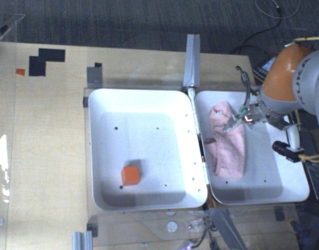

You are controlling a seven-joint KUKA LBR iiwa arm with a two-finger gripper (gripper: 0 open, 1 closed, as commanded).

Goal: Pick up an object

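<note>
- You find no readable text, label, brand, number or sign here.
- The black blocky shapes [44, 60] on the pale wooden bench [39, 155] carry no lettering.

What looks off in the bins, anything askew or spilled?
Nothing spilled or damaged. The pink cloth lies crumpled against the right bin's left wall, with the tool at its upper edge. The orange block sits alone in the left bin.

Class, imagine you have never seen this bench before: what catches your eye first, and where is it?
A pink cloth lies crumpled along the left side of the right bin, with the gripper at its upper edge. A small orange block sits alone near the front of the left bin. The arm's orange band glows at the right.
</note>
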